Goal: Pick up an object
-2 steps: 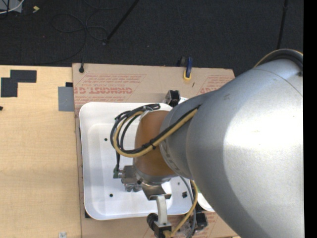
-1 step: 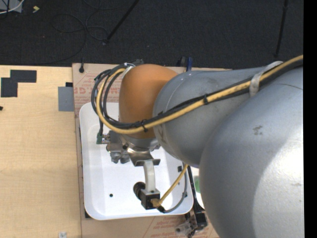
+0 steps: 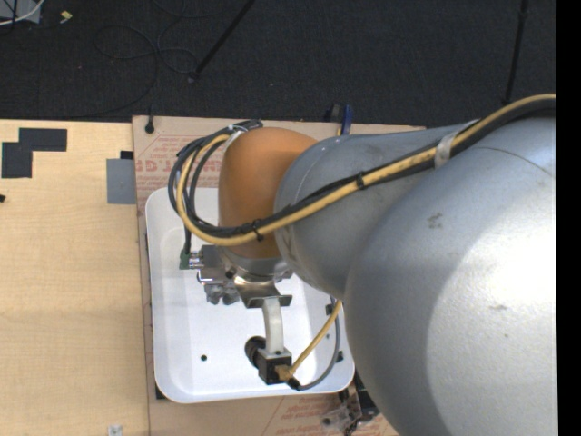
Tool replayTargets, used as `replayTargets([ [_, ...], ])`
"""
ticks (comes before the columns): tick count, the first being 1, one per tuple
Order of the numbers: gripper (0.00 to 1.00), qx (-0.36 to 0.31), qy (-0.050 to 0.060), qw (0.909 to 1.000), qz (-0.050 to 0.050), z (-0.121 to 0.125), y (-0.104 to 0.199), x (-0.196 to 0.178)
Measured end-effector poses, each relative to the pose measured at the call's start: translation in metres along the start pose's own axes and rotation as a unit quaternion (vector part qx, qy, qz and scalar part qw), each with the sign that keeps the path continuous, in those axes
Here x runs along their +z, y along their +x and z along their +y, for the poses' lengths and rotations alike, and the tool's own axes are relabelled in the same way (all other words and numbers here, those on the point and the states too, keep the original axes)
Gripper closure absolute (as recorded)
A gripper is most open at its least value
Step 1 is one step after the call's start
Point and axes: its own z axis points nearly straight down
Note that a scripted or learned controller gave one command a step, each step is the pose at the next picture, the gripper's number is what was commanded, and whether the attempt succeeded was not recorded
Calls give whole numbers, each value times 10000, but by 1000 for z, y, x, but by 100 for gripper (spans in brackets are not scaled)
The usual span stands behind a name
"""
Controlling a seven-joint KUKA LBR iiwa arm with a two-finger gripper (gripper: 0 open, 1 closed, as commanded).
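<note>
Now | step: arm [image 3: 408, 243] low over the bin [image 3: 177, 334], seemingly reaching | tool [image 3: 238, 291]: cannot tell its state | next: probably settle on an object, close, lift.

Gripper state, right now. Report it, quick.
Gripper: cannot be told from this angle whether it is open or shut. It hangs over the white bin.

the arm [image 3: 436, 271] reaches from the right over 1 bin [image 3: 168, 334], which sits on the bench [image 3: 64, 289].
</note>
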Motion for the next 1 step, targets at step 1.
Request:
replayTargets([
  [1, 100, -22, -32, 10000, 11, 50, 22, -13],
])
